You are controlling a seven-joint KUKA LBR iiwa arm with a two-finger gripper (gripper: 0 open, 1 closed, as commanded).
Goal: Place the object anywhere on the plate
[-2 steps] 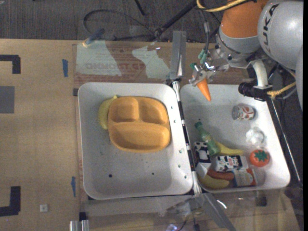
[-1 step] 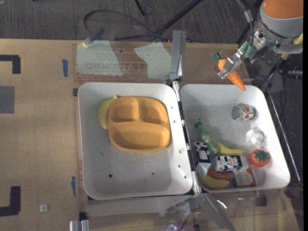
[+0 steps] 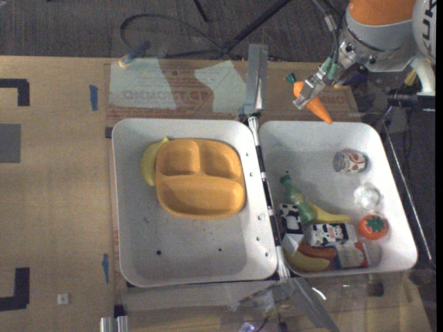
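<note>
I'm seeing the claw (image 3: pixel 309 94) gripping a small orange toy carrot with a green top (image 3: pixel 313 102), hanging above the right white bin's (image 3: pixel 308 147) far edge. The orange plastic divided plate (image 3: pixel 200 178) is sitting in the left white bin (image 3: pixel 180 254).

The plate (image 3: pixel 200 178) is orange-yellow, with a paler yellow banana (image 3: pixel 148 163) at its edge, both in a white bin (image 3: pixel 138 254). The carrot (image 3: pixel 315 104) is orange with a green top. In the other white bin (image 3: pixel 398 206): a red tomato (image 3: pixel 374 227), a green bottle (image 3: pixel 294 196), a black-and-white carton (image 3: pixel 325 234).
</note>
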